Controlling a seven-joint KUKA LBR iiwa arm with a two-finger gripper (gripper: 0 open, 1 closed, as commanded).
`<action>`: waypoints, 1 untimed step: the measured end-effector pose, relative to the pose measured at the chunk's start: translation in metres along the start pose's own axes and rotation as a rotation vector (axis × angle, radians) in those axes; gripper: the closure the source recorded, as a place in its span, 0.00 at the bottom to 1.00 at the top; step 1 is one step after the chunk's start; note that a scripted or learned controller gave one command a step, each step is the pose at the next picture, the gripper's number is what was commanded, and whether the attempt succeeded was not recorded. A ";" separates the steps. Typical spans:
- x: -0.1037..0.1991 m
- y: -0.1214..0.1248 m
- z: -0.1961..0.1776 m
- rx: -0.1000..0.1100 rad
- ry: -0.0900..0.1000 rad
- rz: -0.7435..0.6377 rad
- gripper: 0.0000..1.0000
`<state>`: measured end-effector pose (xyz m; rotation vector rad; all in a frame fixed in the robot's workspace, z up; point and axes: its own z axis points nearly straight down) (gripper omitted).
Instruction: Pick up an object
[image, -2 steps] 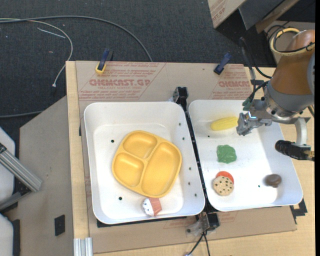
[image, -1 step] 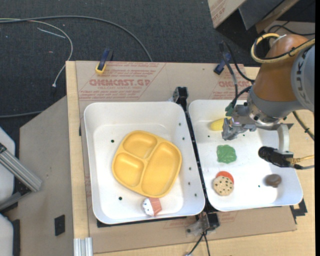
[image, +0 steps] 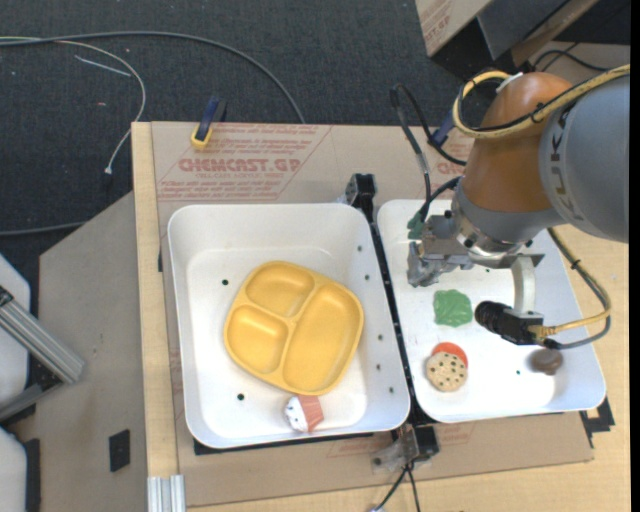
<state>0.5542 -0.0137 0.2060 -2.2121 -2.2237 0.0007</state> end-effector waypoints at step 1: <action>0.050 -0.011 -0.012 -0.002 -0.001 0.002 1.00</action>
